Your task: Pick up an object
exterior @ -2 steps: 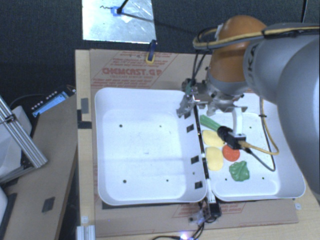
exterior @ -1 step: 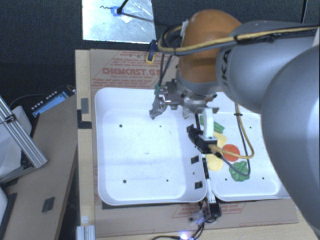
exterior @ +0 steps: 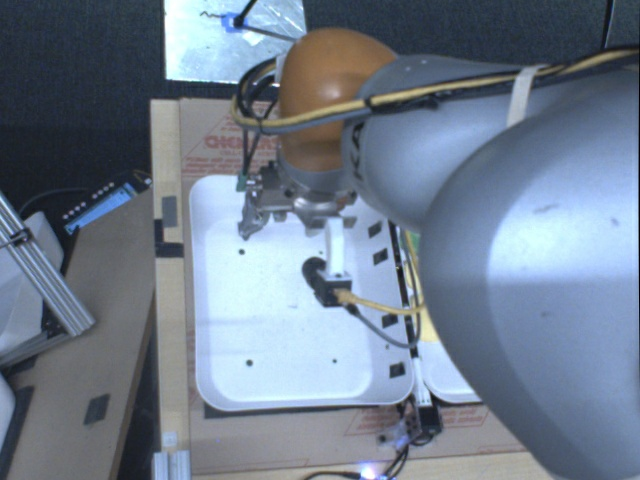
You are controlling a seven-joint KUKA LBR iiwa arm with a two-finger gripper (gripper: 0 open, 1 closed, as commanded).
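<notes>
White left bin takes up the middle of the frame, and the gripper hangs over its upper part, just under the orange band. From this angle I honestly can't tell whether the gripper is open or closed, since the wrist hardware is all bunched together there. Nothing shows as gripped. As for the object to pick, I can't tell where it is. The bare bin floor only has a few dark specks, too small to say whether they're items or just marks. The big grey arm covers nearly all of the right bin at the lower right, so anything in there is hidden. My worry is that the gripper comes down on plain plastic and closes on nothing, a wasted try caused by aiming at a speck or a shadow. Second worry is the yellow cable looping low across the bin's right side near the divider. If the wrist twists or drops, that loop could drag on the rim or snag. And if the descent overshoots, the gripper could press hard into the bin floor, because there's nothing there to cushion it.
</notes>
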